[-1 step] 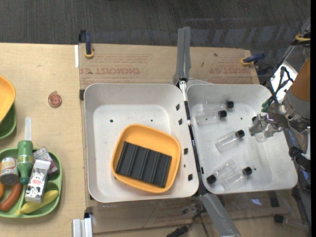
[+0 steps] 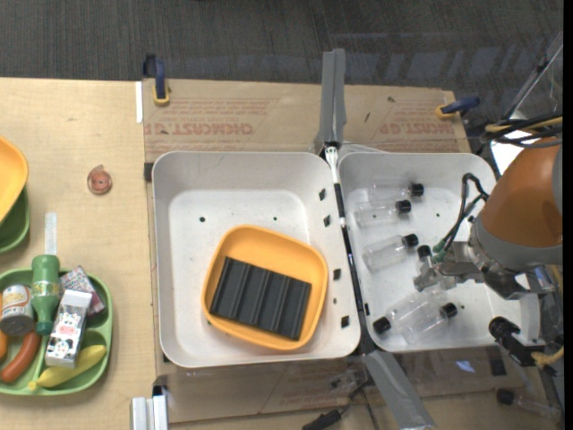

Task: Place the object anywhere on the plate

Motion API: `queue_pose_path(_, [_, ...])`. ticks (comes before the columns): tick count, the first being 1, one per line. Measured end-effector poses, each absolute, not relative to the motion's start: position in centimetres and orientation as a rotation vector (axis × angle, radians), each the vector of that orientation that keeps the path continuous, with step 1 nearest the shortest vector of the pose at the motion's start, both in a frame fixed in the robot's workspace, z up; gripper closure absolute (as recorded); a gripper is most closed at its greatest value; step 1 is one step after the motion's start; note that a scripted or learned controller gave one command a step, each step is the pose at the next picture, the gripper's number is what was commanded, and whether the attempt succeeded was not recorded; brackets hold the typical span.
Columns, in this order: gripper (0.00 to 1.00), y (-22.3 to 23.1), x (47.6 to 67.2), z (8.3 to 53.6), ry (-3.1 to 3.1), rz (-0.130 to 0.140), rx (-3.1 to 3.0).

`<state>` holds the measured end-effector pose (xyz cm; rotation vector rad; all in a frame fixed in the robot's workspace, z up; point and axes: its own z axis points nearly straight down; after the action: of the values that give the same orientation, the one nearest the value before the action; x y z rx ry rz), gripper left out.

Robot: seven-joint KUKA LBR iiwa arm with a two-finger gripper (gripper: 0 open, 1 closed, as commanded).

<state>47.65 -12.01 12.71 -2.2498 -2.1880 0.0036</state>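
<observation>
An orange plate lies in the left white bin, toward its front. A black ridged block rests on the plate. In the right white bin lie several clear vials with black caps, among them one at the back, one in the middle and one near the front. My gripper is low in the right bin, among the vials and just right of the middle one. The grey arm with its orange band hides the bin's right side.
A green tray of toy food stands at the front left of the wooden bench, with an orange bowl and a small pink disc behind it. Cardboard lies under the bins, held by blue clamps.
</observation>
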Motion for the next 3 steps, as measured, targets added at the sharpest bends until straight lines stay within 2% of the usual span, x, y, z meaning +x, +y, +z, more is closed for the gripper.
queue_pose_path(1, [1.0, -4.1, 47.8, 19.1, -2.329, 0.002, -2.107])
queue_pose_path(2, [1.0, 2.1, 49.5, 19.0, -2.51, 0.004, -1.888])
queue_pose_path(3, [0.0, 2.0, 49.5, 19.1, -2.51, 0.004, -1.888])
